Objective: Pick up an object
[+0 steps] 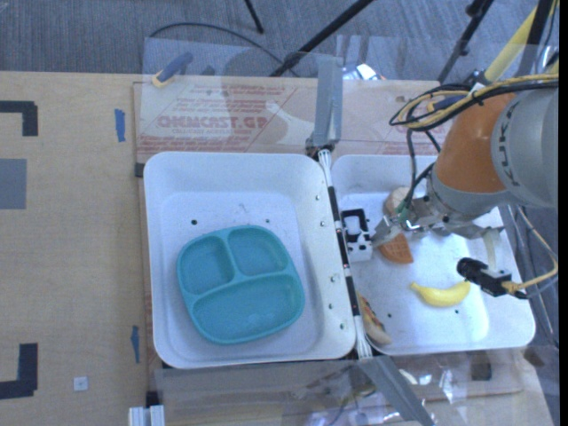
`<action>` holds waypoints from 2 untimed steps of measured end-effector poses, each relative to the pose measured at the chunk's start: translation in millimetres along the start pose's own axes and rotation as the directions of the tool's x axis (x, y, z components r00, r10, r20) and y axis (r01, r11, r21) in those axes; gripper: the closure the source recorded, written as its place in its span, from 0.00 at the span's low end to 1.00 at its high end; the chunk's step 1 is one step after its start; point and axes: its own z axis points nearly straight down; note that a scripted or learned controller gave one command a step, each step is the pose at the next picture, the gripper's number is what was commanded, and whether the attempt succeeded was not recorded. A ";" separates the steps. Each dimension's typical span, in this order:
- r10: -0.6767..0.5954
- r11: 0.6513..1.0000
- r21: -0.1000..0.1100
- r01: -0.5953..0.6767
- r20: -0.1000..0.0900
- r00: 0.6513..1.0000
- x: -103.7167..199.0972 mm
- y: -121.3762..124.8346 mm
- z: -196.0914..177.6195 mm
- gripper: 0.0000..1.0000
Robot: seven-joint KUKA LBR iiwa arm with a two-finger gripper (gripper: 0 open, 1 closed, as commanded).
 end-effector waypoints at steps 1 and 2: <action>0.000 1.000 -0.001 0.000 -0.003 1.000 1.2 0.6 -9.5 1.00; 0.061 0.998 0.007 -0.061 -0.007 0.998 64.1 0.2 -97.2 1.00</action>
